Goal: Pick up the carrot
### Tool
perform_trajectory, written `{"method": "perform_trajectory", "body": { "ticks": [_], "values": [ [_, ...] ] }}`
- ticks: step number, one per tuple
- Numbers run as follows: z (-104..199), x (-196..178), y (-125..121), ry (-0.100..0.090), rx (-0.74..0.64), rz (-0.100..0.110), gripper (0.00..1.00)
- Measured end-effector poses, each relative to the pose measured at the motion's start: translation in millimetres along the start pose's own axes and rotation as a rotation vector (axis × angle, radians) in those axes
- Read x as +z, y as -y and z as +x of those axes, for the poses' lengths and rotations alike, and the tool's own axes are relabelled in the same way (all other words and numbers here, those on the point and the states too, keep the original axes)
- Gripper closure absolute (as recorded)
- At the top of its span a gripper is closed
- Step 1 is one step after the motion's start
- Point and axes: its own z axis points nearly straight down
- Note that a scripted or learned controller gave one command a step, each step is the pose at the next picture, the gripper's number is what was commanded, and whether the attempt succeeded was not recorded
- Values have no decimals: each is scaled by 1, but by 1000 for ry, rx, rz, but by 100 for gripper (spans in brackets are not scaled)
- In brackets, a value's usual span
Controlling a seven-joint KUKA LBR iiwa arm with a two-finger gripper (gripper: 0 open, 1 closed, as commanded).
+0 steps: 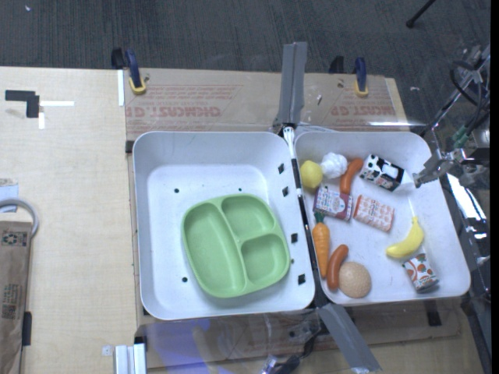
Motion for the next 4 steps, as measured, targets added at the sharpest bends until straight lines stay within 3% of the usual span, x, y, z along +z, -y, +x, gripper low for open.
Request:
{"method": "perform_trajectory", "body": {
  "ticks": [1, 2, 3, 4],
  "values": [
    [27, 80, 14, 1, -902, -3, 0],
    [2, 150, 51, 0, -778, -3, 0],
    [30, 193, 16, 0, -509, -3, 0],
    [80, 193, 55, -1, -214, -1, 0]
  ]
}}
